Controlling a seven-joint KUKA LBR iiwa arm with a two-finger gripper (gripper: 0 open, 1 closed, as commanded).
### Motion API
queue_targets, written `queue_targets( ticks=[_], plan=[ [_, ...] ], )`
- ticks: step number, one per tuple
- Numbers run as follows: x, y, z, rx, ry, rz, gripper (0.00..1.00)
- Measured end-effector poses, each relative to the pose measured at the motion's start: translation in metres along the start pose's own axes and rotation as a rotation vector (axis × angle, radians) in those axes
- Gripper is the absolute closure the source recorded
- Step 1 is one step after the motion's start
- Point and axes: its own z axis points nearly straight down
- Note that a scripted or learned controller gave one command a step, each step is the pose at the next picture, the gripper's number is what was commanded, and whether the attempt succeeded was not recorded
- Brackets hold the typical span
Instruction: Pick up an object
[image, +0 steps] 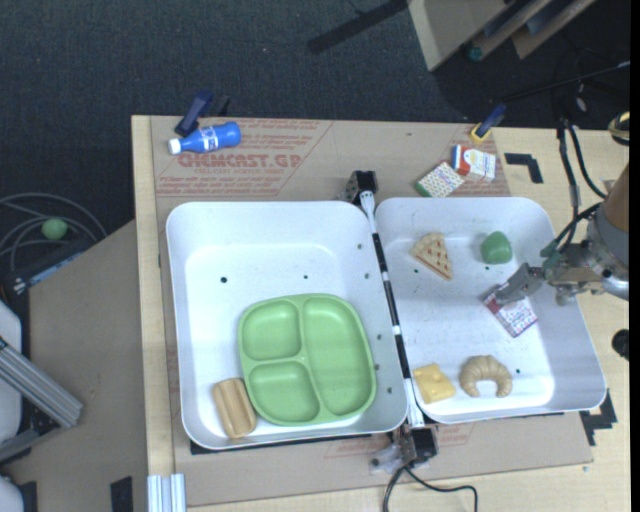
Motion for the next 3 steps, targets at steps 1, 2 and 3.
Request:
queue_targets(
  ticks=[1, 2, 3],
  plan=[
    [-0.029, 0.057, 0.075, 0.000, -0.001, 0.000, 0.00],
    [-0.028, 0.071, 0.128, 0.002, 0.001, -0.001, 0.00],
    [-0.029, 0.072, 0.117, -0.002, -0.001, -0.001, 1.00]
  ],
)
